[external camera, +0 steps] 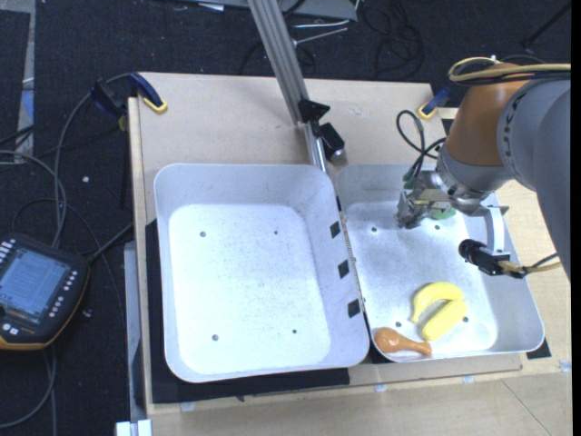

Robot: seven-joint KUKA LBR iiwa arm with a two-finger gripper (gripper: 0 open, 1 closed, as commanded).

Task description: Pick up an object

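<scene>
The light wooden desk (pixel 227 121) carries two shallow white plastic bins side by side. The left white bin (pixel 245 266) shows only its speckled floor. The right white bin (pixel 390 252) contains three items: one yellow banana-shaped object (pixel 439 310) and one orange rounded object with a thin neck (pixel 400 341), both near the front wall, and one small green object (pixel 441 212) near the back. The end effector (pixel 413 209) sits low over the back of the right bin, just beside the green object. Whether it is spread or pressed together cannot be told.
</scene>
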